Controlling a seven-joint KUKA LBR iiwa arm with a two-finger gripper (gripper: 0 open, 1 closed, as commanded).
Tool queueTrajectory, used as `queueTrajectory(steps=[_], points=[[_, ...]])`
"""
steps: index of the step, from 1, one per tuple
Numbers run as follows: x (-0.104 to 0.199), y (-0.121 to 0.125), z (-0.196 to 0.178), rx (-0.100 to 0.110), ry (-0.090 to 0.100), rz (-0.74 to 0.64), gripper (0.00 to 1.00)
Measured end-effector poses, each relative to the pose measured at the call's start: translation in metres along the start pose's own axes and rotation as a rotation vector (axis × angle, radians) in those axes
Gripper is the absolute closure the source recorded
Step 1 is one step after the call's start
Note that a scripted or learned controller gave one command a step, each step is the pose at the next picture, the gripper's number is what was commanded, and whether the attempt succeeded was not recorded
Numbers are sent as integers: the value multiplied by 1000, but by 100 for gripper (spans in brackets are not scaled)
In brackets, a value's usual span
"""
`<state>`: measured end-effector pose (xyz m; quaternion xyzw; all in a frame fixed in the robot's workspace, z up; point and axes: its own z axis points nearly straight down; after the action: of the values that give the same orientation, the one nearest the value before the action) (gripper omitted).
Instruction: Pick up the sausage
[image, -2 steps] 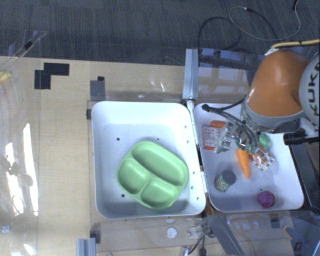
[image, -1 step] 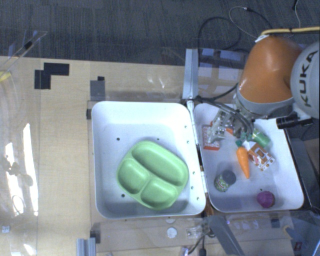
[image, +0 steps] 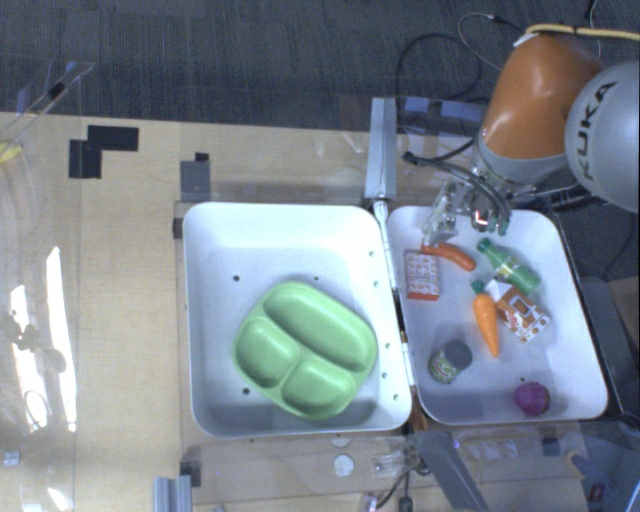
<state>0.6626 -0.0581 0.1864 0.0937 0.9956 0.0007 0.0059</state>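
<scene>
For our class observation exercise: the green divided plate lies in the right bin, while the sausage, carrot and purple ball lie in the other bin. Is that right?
Not quite. The camera view shows the green divided plate lying in the left bin, not the right one. The rest stands: the sausage, carrot and purple ball lie together in the other bin, which is the right one.

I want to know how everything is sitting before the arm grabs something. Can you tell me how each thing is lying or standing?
sausage: lying flat, just below the tool
tool: hanging over the right bin's top edge
carrot: lying flat, tip toward the near side
green bottle: on its side
can: tipped over
purple ball: resting in the near corner
green plate: right side up, left bin
</scene>
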Motion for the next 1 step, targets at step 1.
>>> queueTrajectory(steps=[1], points=[[93,-14,-2,0,1,5,100]])
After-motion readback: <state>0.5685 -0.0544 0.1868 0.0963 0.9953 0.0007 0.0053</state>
